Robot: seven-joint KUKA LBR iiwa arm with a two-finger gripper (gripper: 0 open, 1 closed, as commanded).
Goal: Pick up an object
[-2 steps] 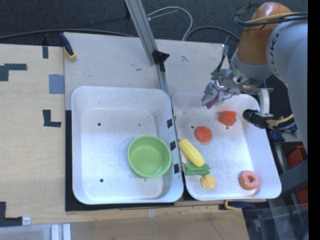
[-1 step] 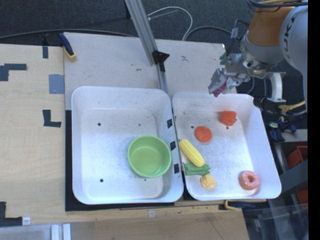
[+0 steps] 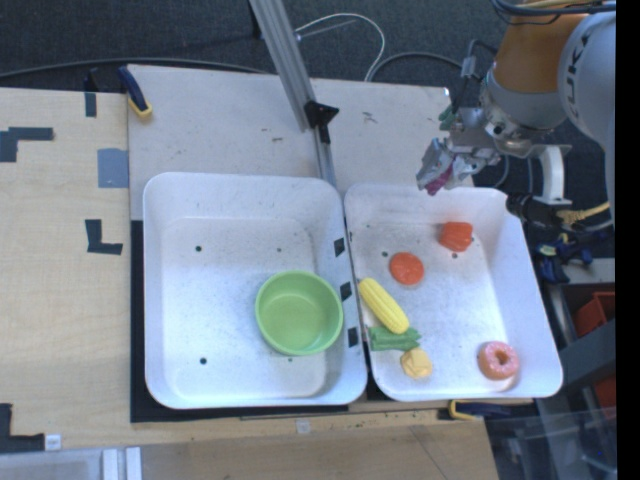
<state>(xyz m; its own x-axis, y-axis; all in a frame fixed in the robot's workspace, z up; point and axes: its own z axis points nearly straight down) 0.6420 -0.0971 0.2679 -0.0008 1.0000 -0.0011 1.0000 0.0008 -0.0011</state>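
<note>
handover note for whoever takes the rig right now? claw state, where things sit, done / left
Claw: above the far edge of the right bin, nothing visibly between its fingers; open or shut unclear.
Right bin: two orange-red pieces toward the back, yellow corn by the left wall with a green piece below it, small yellow item and pink donut at the front.
Left bin: green bowl.
Done: nothing picked.
Left: descend, grasp one object, lift.

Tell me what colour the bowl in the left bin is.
Light green, inside and out. The bowl shows plainly in the camera view, near the left bin's right wall.
</note>
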